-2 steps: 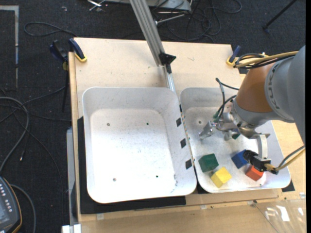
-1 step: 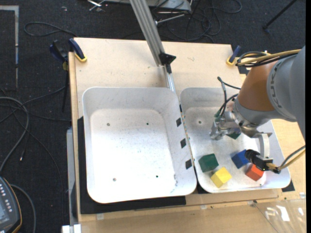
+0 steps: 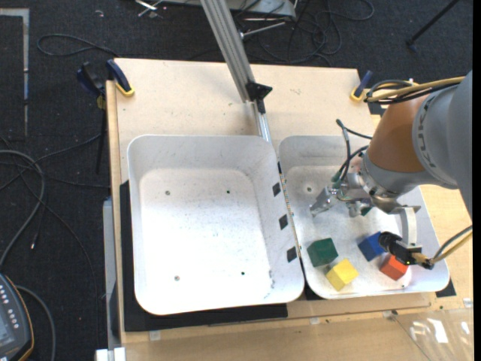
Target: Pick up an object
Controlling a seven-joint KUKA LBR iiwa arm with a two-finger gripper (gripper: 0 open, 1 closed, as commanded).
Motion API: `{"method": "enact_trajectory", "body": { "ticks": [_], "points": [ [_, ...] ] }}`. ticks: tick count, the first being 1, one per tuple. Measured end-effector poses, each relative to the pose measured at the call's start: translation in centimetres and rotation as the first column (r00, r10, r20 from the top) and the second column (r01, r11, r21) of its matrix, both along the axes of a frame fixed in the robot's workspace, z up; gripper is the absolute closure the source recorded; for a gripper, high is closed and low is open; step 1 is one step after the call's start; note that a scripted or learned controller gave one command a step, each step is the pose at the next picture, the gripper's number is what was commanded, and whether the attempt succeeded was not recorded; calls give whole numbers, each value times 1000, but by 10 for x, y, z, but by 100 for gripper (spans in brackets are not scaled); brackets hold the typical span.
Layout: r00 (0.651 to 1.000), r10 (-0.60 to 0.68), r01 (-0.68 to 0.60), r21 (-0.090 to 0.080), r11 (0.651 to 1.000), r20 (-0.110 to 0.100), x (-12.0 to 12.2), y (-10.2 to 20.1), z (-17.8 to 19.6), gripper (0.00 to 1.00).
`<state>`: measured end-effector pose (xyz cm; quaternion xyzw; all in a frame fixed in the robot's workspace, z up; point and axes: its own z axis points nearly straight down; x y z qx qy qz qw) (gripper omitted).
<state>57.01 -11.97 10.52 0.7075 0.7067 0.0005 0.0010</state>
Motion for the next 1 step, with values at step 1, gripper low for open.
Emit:
{"method": "enact_trajectory", "body": {
  "ticks": [1],
  "points": [
    [1000,-2,2,0,1000,-1,-12,-31,-10,0]
  ]
}}
